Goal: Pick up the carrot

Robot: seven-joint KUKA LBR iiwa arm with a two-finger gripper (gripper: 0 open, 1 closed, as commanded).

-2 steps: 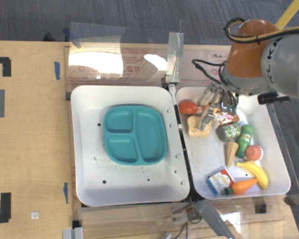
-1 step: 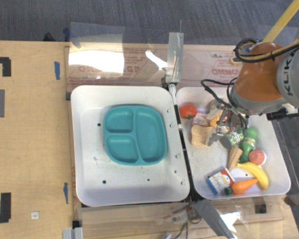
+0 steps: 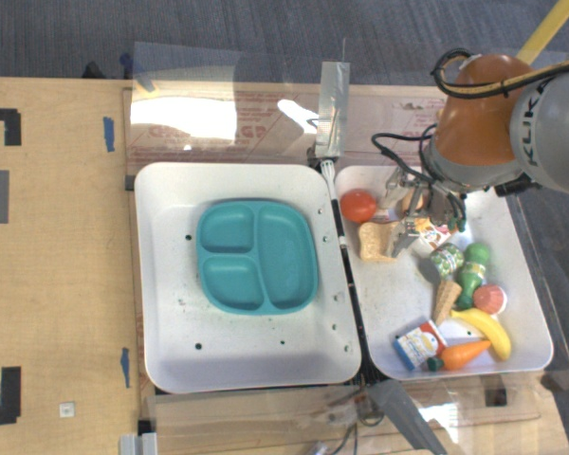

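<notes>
The carrot [image 3: 465, 354] is orange with a green stub at its left end. It lies near the front edge of the right bin [image 3: 529, 254], just below a banana [image 3: 486, 332] and right of a small blue and white carton [image 3: 417, 346]. My gripper [image 3: 415, 218] hangs low over the back of the same bin, well behind the carrot and apart from it. It is among a red tomato [image 3: 358, 205], a tan bread piece [image 3: 373, 242] and a small jar [image 3: 444, 259]. The wrist and cables hide its tips.
Between gripper and carrot lie a green bottle [image 3: 470, 275], a cone [image 3: 445, 299] and a red round fruit [image 3: 489, 299]. The left bin [image 3: 161, 254] holds a teal divided plate [image 3: 258, 256]. A ridge [image 3: 346, 282] separates the bins.
</notes>
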